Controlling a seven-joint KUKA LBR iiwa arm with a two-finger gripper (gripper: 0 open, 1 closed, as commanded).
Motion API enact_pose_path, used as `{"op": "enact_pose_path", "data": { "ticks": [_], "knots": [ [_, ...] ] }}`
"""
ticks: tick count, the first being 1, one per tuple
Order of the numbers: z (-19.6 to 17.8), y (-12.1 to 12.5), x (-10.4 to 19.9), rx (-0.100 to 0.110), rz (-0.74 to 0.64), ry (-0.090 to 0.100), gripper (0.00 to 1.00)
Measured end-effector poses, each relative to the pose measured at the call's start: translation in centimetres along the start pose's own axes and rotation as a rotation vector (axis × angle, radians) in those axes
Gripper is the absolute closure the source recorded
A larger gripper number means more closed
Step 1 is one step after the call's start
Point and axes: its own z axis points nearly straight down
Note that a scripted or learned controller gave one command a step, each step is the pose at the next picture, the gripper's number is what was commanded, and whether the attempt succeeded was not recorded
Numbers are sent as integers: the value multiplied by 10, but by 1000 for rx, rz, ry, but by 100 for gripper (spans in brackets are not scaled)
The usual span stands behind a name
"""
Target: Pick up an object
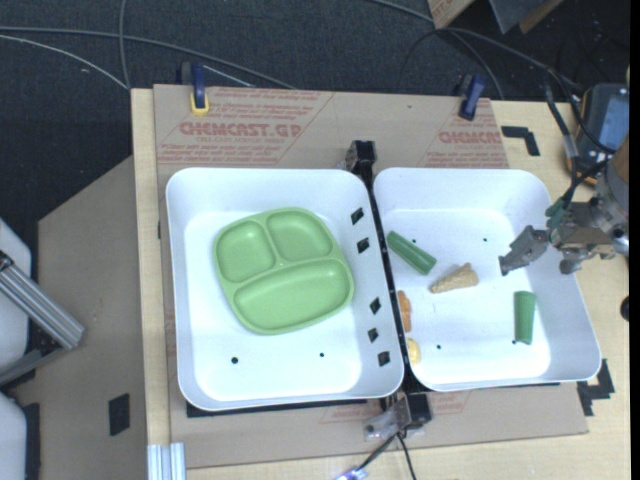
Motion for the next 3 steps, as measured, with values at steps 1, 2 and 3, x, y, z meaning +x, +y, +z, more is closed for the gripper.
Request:
{"op": "enact_pose_path", "data": {
  "ticks": [1,2,3],
  "knots": [
    [-5,2,0,-12,-3,-2,0],
    [37,6,1,-7,-3,-1,0],
    [99,4,-4,-5,-2,0,0]
  ]
}}
